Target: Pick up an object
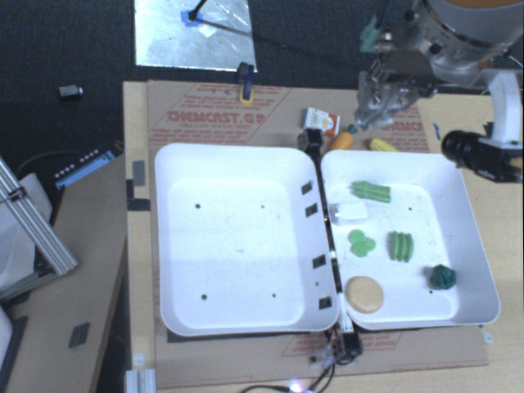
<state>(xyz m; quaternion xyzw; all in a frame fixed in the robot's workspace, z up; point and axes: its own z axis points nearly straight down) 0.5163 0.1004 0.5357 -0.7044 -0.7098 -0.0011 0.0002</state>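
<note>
1. I count five objects in the right bin [471, 219]: three green pieces [372, 191], one dark green lump [443, 277], one tan disc [365, 294].
2. My gripper [378, 113] hangs above the bin's far edge; I cannot tell its grip.

**Cut off, blurred, unclear**

Arm [471, 11] cropped by top edge; upper links unseen. Gripper [378, 109] beyond right bin [471, 244] far rim is blurred, finger state unreadable. Orange item [342, 141] and yellow item [381, 146] just behind that rim partly hidden, type unclear. Dark green lump [443, 277] in bin too small to identify.
</note>
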